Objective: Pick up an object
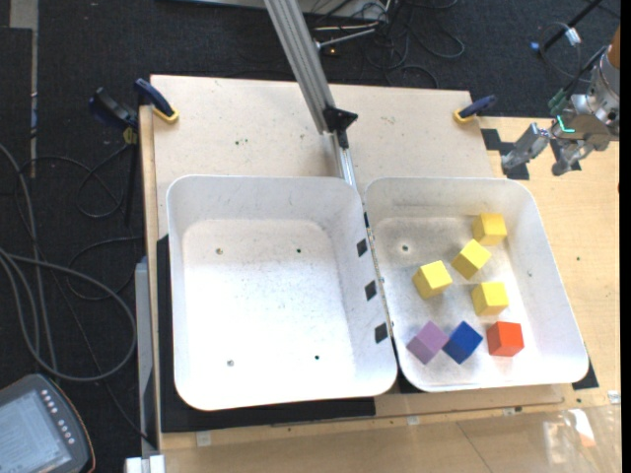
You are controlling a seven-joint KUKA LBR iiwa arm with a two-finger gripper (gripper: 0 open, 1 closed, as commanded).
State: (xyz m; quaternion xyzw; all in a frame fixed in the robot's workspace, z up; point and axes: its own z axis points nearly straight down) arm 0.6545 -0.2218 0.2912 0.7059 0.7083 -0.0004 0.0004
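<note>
The right bin (552, 264) holds several small cubes. Four are yellow: one at the back (489, 228), one just below it (472, 258), one toward the middle (432, 278) and one further forward (490, 297). Along the front lie a purple cube (427, 342), a blue cube (462, 341) and a red-orange cube (505, 338). My gripper (542, 152) hangs at the far right, above the bench beyond the right bin's back right corner, well away from the cubes. Its two fingers stand apart with nothing between them.
The left bin (187, 264) stands beside the right one. A slanted metal pole (301, 52) rises from the back of the bench between the bins. Yellow and blue clamps (158, 101) (473, 109) grip the bench's back corners. Cables lie on the dark floor.
</note>
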